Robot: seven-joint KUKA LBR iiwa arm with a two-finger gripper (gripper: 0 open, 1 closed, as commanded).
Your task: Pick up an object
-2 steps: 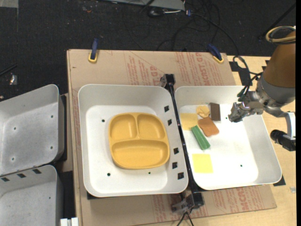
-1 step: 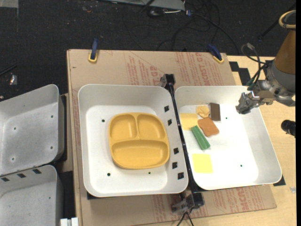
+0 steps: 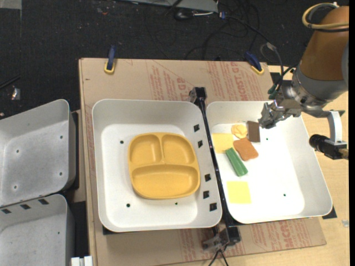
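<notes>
I am seeing the gripper [image 3: 270, 117] hanging over the far edge of the right bin [image 3: 288, 204], and I cannot tell from here how its claw is standing, since the tip is a dark blur against the white wall. I am taking that right bin as my landmark. Just beside the gripper, toward the bin's middle, a small brown block [image 3: 253, 131] is lying apart from the claw. Next to it, against the bin's far wall, a pale yellow round piece [image 3: 239, 130] is sitting. Below the brown block an orange piece [image 3: 246, 149] is lying, touching a green bar [image 3: 236, 162] that is slanting toward the bin's near side. A yellow flat piece [image 3: 221, 143] is resting by the bin's left wall, and 1 yellow square [image 3: 238, 192] is lying nearer the bin's front. Left of the right bin, the left bin [image 3: 111, 204] is holding a yellow divided tray [image 3: 164, 166] with 3 compartments.
</notes>
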